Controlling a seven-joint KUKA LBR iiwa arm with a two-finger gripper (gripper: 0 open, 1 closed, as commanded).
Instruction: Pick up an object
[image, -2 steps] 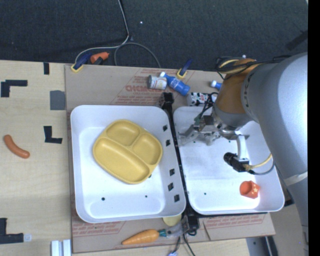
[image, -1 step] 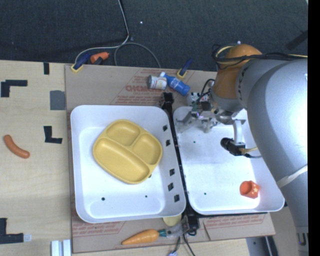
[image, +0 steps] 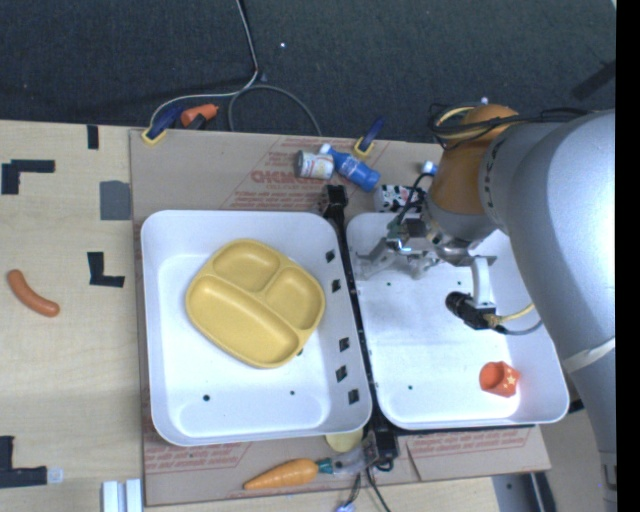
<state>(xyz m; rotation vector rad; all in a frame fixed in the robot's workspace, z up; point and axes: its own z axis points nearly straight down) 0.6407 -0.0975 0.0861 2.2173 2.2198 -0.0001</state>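
A small orange-red object (image: 499, 378) lies in the right bin (image: 440, 405), near its front right corner. My gripper (image: 402, 247) hangs low over the back left part of that bin, well apart from the orange-red object. The bulky grey arm with its orange band (image: 470, 170) reaches in from the right and covers the bin's back right corner. A yellow divided plate (image: 256, 300) rests in the middle of the left bin (image: 250, 410).
A black divider with clips (image: 347, 300) runs between the two bins. Behind the bins lie a white and blue clamp (image: 340, 165) and an orange-handled clamp (image: 185, 117). A toy carrot (image: 285, 473) lies in front of the bins, and a toy sausage (image: 32, 293) at far left.
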